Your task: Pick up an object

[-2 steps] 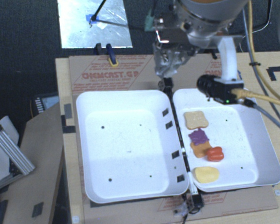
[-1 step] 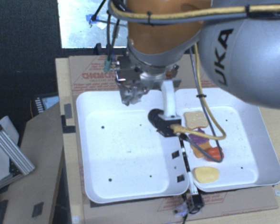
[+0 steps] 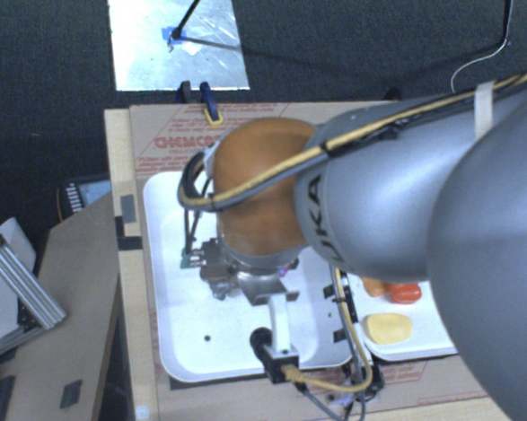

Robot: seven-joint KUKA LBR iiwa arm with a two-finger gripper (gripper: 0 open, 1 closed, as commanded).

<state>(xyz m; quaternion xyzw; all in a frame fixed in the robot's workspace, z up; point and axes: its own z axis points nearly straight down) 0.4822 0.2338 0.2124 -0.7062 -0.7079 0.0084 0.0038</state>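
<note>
Arm [image 3: 397,196] over left bin [image 3: 163,257]
Gripper [image 3: 251,282] low there, spread or closed: can't tell. Yellow obj [image 3: 389,329], red-orange obj [image 3: 402,291] in right bin [image 3: 417,349].

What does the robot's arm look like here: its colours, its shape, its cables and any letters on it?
The arm is thick, rounded and glossy silver-grey, with a broad orange band above the wrist. Yellow and black cables run together along its top, tied down by a pale strap. Part of some black lettering shows on the grey shell beside the band.
</note>
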